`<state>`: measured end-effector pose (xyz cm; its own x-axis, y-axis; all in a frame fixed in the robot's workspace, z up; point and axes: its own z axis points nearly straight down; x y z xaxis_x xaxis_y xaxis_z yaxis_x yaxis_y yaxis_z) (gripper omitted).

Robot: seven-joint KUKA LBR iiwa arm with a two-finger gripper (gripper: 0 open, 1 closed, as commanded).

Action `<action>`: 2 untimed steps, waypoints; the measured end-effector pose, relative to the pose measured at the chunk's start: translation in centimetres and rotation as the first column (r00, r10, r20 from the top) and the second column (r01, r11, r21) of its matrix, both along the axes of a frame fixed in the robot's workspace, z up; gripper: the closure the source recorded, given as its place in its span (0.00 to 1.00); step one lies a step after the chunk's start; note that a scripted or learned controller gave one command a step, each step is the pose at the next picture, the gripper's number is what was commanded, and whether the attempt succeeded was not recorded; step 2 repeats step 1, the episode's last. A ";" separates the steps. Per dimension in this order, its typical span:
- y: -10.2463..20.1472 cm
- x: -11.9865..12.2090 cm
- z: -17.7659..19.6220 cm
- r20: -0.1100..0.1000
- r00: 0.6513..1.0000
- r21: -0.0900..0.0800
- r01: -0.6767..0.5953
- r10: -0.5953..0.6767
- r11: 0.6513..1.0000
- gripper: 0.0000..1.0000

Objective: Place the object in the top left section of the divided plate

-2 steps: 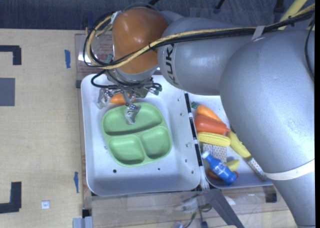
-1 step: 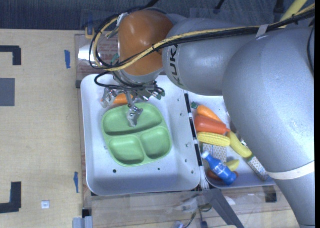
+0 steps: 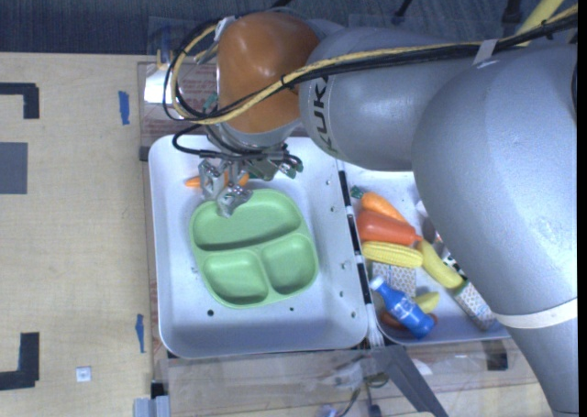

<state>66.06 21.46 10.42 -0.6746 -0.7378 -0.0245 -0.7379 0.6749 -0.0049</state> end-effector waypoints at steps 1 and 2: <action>0.0 0.0 -0.1 -0.001 1.000 0.000 0.000 0.000 1.000 0.00; 0.0 0.0 -0.1 -0.001 1.000 0.000 0.000 0.000 1.000 0.00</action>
